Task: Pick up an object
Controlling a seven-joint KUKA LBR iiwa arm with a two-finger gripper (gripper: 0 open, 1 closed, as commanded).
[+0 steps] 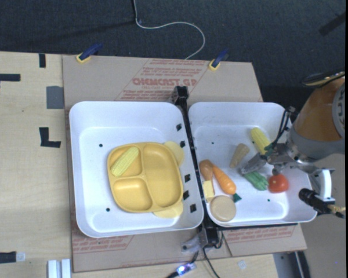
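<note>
My gripper (250, 165) is low in the right bin (232, 113), among the toy food, just beside the green vegetable (257, 180) and tomato (278, 183), ready to grab; finger spread I cannot tell.

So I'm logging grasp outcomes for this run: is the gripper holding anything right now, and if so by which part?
It cannot be told. The gripper sits low in the right bin, just above the green vegetable, but nothing is visibly between its tips.
</note>
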